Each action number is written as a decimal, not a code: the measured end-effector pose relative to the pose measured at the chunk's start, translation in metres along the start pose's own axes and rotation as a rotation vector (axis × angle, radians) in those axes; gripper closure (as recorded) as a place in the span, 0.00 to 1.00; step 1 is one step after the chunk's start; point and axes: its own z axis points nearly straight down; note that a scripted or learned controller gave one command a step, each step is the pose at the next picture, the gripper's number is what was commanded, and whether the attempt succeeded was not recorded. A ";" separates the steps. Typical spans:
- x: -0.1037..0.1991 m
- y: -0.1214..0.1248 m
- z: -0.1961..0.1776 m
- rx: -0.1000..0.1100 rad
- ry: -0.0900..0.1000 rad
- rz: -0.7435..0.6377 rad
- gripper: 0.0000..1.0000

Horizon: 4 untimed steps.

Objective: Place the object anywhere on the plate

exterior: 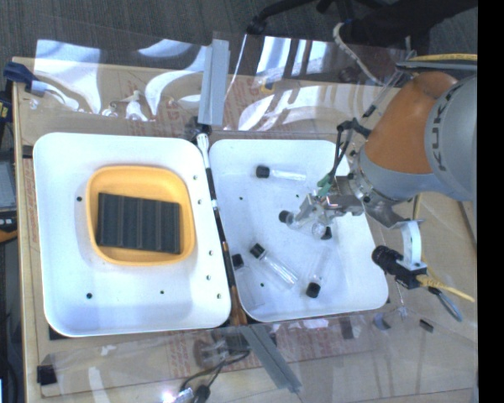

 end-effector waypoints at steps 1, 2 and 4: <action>0.037 -0.031 0.025 0.002 0.003 -0.176 1.00; 0.089 -0.048 0.018 -0.001 0.002 -0.391 1.00; 0.156 -0.005 -0.001 -0.002 0.000 -0.658 1.00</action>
